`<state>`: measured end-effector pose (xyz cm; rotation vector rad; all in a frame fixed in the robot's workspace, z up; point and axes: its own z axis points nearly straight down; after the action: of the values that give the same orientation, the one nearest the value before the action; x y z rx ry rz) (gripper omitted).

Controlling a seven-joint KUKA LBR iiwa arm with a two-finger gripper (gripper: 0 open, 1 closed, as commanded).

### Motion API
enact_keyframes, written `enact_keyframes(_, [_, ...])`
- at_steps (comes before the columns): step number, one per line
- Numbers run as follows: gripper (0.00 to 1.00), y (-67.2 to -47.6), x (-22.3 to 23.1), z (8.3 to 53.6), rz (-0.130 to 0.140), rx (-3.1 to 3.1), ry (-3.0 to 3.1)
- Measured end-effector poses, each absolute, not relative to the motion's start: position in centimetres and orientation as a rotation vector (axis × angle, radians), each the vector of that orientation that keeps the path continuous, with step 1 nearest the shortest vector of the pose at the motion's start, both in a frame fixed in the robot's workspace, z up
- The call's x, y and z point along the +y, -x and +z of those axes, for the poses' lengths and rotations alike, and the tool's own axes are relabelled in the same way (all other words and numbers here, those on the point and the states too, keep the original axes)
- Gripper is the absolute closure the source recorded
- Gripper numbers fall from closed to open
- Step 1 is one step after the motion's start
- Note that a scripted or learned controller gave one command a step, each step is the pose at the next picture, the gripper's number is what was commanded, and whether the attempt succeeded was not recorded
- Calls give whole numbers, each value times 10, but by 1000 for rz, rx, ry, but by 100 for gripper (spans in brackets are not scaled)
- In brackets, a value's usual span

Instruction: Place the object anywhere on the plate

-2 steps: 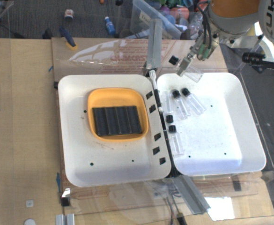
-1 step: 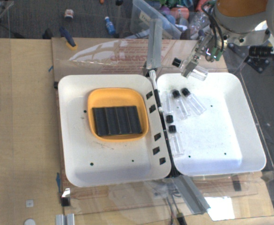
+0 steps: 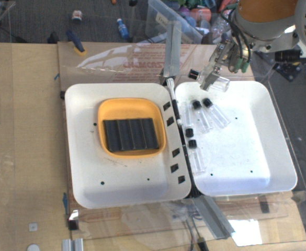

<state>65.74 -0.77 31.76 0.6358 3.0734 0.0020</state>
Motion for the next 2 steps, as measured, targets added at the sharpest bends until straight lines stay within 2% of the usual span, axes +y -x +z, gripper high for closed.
enact_keyframes(1, [100,-660,-21,354,3,3093,-481])
enact_keyframes(2, [100,-661,3,439,3,3110,-361])
